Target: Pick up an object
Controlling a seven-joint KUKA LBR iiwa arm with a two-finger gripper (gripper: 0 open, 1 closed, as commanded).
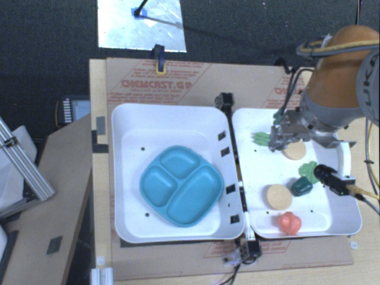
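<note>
The right bin (254,177) holds several small things: a green leafy piece (260,138), a tan round piece (294,151), a tan disc (278,196), a dark teal piece (301,186) with a green piece (307,170) behind it, and a pink-red lump (290,222). My gripper (278,141) hangs low over the bin's back part, between the green leafy piece and the tan round piece. Nothing shows between its fingertips. The gripper's body hides part of the tan round piece.
The left bin (127,159) holds a blue divided plate (181,184). A black divider with clips (233,159) runs between the two bins. Brown cardboard (178,82) lies under both bins.
</note>
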